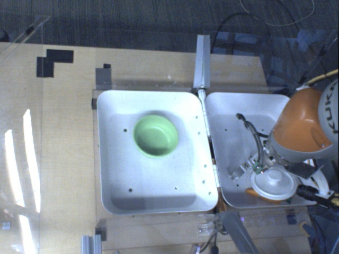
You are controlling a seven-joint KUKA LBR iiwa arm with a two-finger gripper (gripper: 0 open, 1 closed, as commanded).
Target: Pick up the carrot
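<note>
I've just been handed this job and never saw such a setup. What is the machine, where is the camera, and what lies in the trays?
One camera looks down from above at a slant. The grey arm with the orange band reaches in from the right, its wrist low over the right bin. A sliver of orange, probably the carrot, peeks out beneath the wrist near that bin's front edge. The gripper sits under the wrist, so a hold cannot be confirmed. The left bin holds a green bowl.

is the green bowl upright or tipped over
Upright. The green bowl sits in the left bin with its round rim and hollow inside facing up toward the camera, and nothing shows inside it.
</note>
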